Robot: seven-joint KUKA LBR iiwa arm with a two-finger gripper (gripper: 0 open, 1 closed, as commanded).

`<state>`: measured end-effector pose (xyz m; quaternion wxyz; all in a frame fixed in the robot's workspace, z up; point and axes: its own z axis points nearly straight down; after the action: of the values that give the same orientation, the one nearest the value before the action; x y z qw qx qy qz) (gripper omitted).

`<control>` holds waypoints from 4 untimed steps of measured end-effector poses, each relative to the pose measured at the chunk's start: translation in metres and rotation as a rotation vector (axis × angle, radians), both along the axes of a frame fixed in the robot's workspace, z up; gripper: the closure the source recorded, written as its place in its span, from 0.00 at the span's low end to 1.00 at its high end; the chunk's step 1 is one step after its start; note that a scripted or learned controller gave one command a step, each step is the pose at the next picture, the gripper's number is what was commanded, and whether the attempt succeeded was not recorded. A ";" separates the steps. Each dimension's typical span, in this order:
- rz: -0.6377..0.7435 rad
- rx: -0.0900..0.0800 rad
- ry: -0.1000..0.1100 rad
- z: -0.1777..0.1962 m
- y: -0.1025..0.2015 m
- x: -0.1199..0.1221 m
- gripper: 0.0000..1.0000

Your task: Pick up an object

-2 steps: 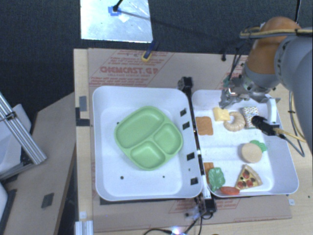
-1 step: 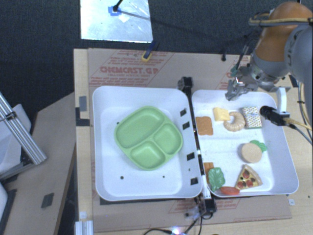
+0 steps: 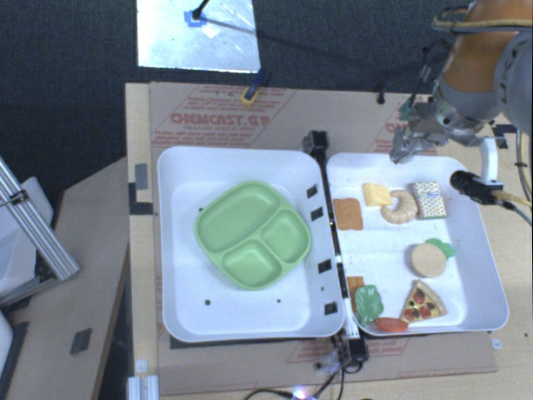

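My gripper [image 3: 403, 152] hangs over the far edge of the right bin [image 3: 483, 257], above bare white floor, with nothing visibly between its fingers. Just in front of it lie a yellow cheese wedge [image 3: 376, 194], a tan croissant-like piece [image 3: 401, 207] and a patterned square [image 3: 428, 199]. An orange cracker [image 3: 347, 214] rests near the bin's left wall. Nearer the front are a round bun with a green leaf [image 3: 430, 258], a pizza slice [image 3: 423, 302] and a green leafy piece [image 3: 367, 303] beside a red item [image 3: 391, 325].
The left bin [image 3: 179, 290] holds a green divided plate [image 3: 253, 234]. A black clip-lined divider [image 3: 326, 223] runs between the bins. A black cylinder [image 3: 473, 187] juts over the right bin's far right corner. The arm's orange band [image 3: 491, 11] is at the top right.
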<state>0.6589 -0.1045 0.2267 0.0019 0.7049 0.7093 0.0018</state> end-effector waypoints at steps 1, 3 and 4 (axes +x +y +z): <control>0.001 0.001 0.005 0.003 0.030 -0.033 1.00; 0.002 0.002 0.008 -0.012 0.108 -0.096 1.00; 0.001 0.001 0.007 -0.011 0.129 -0.120 1.00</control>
<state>0.5391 0.0247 0.2157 -0.0010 0.7048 0.7094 -0.0003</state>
